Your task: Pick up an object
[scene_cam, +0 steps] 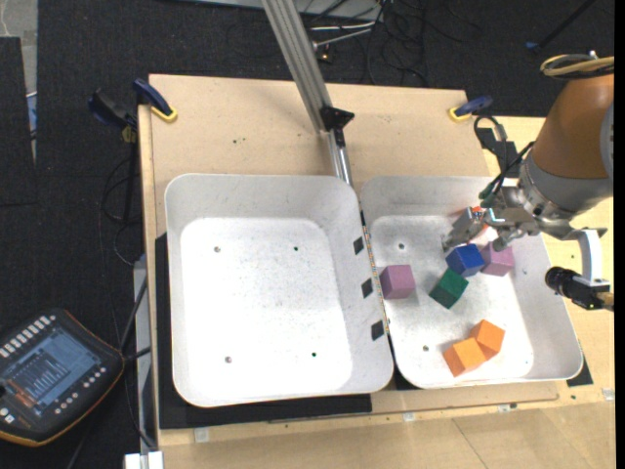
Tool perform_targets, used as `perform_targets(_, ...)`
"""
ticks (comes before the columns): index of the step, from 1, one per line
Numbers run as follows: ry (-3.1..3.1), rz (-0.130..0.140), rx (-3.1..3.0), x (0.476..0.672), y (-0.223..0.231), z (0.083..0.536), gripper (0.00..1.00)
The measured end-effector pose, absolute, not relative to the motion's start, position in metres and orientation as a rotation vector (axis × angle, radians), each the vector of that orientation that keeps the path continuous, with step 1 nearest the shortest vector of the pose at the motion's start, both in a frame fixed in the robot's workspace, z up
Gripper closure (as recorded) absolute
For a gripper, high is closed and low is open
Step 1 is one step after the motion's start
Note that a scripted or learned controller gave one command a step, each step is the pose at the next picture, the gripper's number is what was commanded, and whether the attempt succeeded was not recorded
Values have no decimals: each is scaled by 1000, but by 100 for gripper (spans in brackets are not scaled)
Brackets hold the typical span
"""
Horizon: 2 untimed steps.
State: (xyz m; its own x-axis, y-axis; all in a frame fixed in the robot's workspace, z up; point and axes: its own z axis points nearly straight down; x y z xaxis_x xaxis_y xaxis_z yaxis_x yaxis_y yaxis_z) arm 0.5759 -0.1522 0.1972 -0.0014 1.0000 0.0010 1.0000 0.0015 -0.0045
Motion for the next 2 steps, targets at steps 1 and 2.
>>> perform_targets(1,-2222,0,-2221,577,-152,200,0)
perform_targets(2,-2218,5,-2220,574,-155,156,0)
